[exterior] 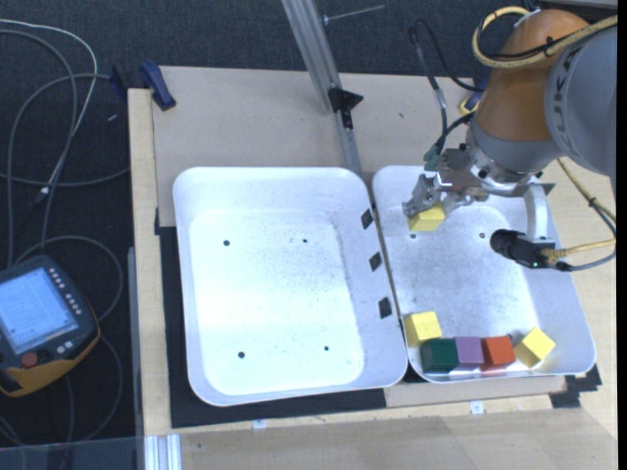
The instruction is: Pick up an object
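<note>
Apparently the lift is under way: the gripper hangs over the upper left part of the right bin, its fingers clenched on a yellow block that shows just below them. Whether the block is clear of the bin floor cannot be told. Five more blocks sit along the bin's near edge, well apart from it. Next, the arm should rise straight and slowly, keeping the grip firm so the block does not slip.

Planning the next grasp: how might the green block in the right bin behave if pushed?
The green block looks like a rigid cube with flat faces, so it would probably slide, not roll. It touches the purple block and sits by the bin's near wall, so it may jam.
</note>
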You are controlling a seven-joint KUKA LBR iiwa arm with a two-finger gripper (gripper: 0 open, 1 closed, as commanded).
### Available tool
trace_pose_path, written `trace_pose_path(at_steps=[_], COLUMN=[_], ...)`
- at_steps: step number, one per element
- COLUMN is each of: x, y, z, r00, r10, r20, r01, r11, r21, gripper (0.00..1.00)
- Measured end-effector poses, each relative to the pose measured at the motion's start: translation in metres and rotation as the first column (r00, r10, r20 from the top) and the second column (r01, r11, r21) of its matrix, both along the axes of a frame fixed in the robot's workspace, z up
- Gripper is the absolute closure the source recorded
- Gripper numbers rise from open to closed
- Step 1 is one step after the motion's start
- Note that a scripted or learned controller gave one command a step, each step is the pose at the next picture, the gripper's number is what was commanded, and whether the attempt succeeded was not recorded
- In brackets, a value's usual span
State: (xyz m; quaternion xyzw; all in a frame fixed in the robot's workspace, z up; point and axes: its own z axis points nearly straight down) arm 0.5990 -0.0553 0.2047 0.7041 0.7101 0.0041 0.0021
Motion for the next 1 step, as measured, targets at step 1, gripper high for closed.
trace_pose_path(at_steps=[1], x=[-0.0436], y=[0.0921], z=[0.0024], r00=[1.000], r10=[0.001], r20=[-0.014], r01=[-0.001], r11=[1.000], r21=[0.002], gripper=[1.00])
